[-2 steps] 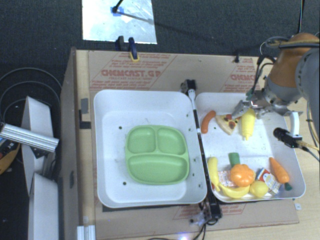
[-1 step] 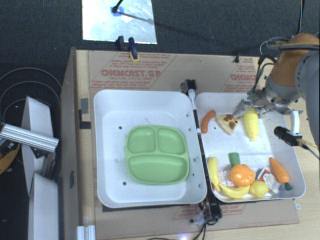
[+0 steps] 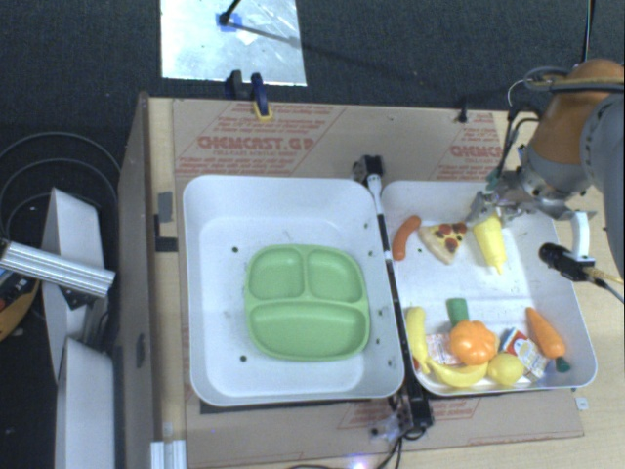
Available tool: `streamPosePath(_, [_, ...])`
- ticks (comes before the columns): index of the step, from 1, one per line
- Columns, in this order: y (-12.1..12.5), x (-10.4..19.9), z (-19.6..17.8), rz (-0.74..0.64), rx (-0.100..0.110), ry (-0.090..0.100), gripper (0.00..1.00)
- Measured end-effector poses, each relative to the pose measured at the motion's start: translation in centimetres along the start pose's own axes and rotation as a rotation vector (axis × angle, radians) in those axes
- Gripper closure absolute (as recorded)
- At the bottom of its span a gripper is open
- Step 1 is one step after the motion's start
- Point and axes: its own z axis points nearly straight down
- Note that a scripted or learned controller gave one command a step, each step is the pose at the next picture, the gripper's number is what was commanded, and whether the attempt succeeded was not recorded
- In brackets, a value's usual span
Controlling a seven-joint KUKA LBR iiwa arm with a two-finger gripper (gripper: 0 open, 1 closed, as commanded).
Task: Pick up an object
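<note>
My gripper hangs over the far part of the right bin, right at the upper end of a yellow corn-like toy that lies on the bin floor. To the left of that toy lie a pizza slice and a red sausage. The front of the bin holds a banana, a small green piece, an orange pumpkin-like toy, a lemon and a carrot.
The left bin holds a green divided plate. A ridge separates the two bins. A red and white packet lies between the lemon and the carrot. The arm comes in from the right.
</note>
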Motion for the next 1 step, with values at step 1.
streamPosePath(1, [1.61, 9.5, -6.47, -0.005, -0.001, 0.004, 1.0])
